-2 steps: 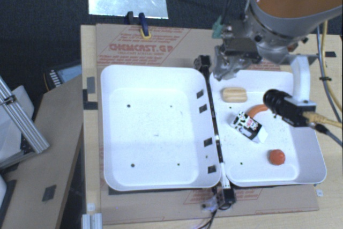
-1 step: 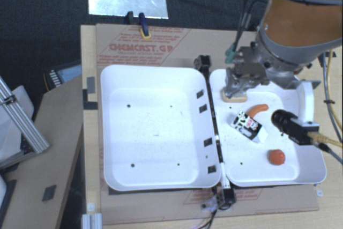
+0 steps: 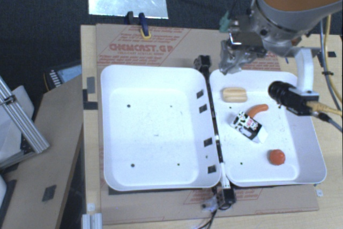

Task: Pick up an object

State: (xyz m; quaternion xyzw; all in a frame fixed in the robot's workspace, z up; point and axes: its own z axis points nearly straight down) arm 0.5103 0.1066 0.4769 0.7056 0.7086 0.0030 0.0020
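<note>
In the right bin (image 3: 308, 166), a tan block (image 3: 234, 95) is seen at eleven o'clock: judged light, stiff, best pinched across its short sides. Above it the claw (image 3: 234, 64) is poised; its state cannot be told.

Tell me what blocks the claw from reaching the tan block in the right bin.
Nothing visible does. The claw hangs above the right bin's far edge, and the tan block lies just below it in the picture, apart from the orange sausage and the carton.

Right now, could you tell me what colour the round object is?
Orange-red ball, clear in the camera view.
</note>
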